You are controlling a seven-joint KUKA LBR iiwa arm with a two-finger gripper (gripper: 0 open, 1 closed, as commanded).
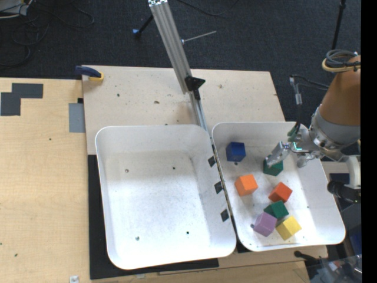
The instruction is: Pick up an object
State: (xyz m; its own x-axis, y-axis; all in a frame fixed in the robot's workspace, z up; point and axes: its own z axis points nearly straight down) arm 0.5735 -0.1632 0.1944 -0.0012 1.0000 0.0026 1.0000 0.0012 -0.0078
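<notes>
The right bin [330,226] holds several small cubes. A blue cube [236,151] lies at its back left and an orange cube [246,184] sits nearer the middle. A red-orange cube [281,192], a dark green cube [275,210], a purple cube [265,223] and a yellow cube [288,227] cluster toward the front. Another dark green cube [273,169] lies just under the left finger of my gripper [290,159]. The gripper hangs over the bin's back right, open, its fingers spread. Nothing sits between the fingers.
The left bin [118,158] stands beside the right one, split from it by a shared rim with black clips [218,186]. A slanted aluminium post [177,52] rises behind the bins. A blue-and-yellow clamp [89,73] lies at the bench's back left.
</notes>
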